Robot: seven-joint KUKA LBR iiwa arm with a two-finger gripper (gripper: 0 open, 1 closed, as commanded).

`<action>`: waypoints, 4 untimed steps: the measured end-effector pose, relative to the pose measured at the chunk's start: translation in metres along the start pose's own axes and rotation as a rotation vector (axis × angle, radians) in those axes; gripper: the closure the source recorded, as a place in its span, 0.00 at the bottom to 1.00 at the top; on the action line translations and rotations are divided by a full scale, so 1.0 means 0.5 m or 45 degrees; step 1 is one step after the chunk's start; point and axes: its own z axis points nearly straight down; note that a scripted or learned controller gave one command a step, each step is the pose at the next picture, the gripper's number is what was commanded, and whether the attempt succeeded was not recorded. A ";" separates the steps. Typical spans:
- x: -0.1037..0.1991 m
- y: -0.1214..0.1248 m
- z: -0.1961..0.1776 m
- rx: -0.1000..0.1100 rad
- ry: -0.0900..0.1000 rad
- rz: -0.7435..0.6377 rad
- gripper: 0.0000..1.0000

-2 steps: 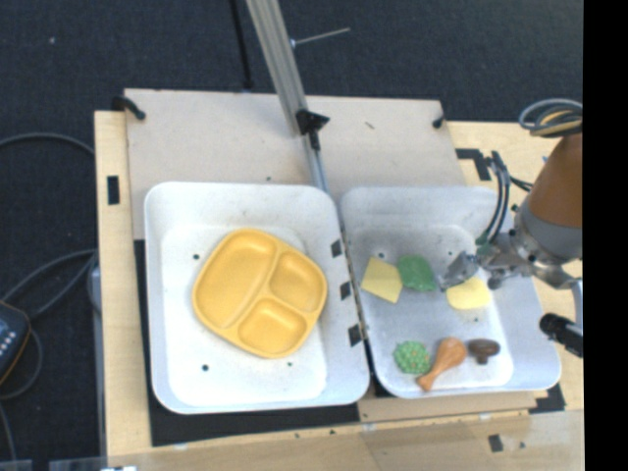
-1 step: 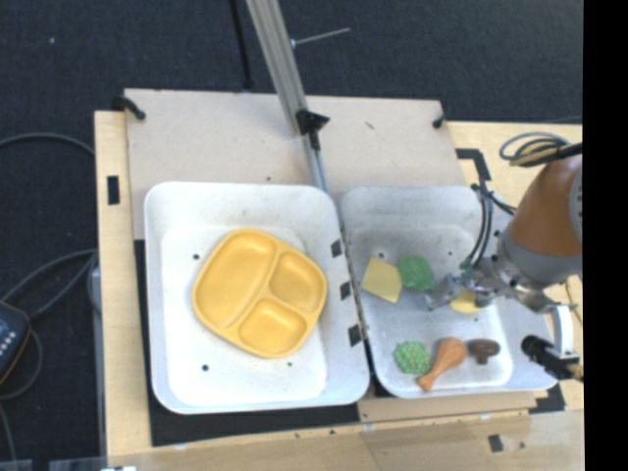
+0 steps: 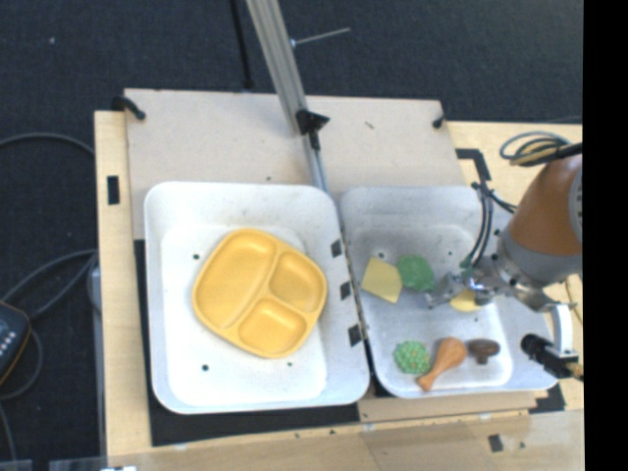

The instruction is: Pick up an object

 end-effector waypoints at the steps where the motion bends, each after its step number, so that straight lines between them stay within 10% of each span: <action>1: -0.002 0.002 -0.023 -0.005 0.000 0.005 1.00; 4: -0.009 0.029 -0.328 -0.001 0.001 -0.006 1.00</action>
